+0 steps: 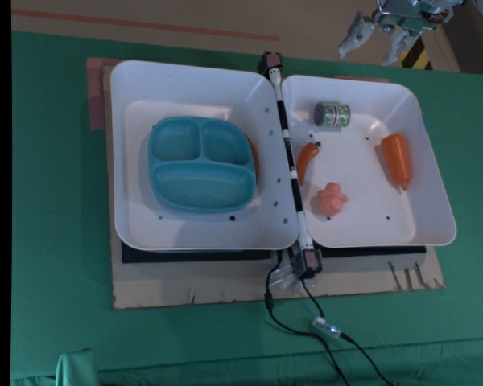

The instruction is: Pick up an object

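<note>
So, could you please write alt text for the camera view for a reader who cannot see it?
The gripper hangs open above the bench, beyond the right bin, which holds a small can, a chili pepper, a pink toy and an orange carrot. The left bin holds a teal divided plate.

Two white bins, left (129, 95) and right (423, 207), lie on brown cardboard (185, 292) over a green cloth (56, 215). The left bin holds a teal divided plate (201, 165). The right bin holds an orange bottle (398, 159), an orange-red pepper (307, 161), a salmon-pink toy (331, 199) and a green-banded can (332, 114).
</note>
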Controlling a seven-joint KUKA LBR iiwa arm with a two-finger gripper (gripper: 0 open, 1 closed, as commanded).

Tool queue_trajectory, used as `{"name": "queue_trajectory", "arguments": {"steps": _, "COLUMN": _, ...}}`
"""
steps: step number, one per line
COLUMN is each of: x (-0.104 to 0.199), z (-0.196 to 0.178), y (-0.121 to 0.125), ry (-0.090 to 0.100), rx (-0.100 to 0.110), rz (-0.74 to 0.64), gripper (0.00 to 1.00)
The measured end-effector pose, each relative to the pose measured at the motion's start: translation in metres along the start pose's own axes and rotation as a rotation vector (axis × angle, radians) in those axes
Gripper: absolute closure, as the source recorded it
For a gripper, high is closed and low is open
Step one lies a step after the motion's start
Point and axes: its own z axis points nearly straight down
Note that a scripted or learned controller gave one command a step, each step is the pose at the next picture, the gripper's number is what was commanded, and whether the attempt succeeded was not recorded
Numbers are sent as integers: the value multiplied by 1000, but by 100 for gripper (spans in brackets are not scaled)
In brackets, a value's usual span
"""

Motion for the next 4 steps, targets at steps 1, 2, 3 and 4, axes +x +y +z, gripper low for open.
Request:
{"name": "queue_trajectory", "arguments": {"steps": 1, "x": -1, "z": 129, "y": -23, "ry": -1, "rx": -1, "rz": 1, "gripper": 0}}
{"name": "queue_trajectory", "arguments": {"steps": 2, "x": -36, "z": 184, "y": 4, "ry": 0, "rx": 1, "rz": -1, "gripper": 0}}
{"name": "queue_trajectory", "arguments": {"steps": 3, "x": -35, "z": 172, "y": 6, "ry": 2, "rx": -3, "rz": 1, "gripper": 100}}
{"name": "queue_trajectory", "arguments": {"steps": 4, "x": -35, "z": 172, "y": 6, "ry": 2, "rx": -2, "rz": 1, "gripper": 0}}
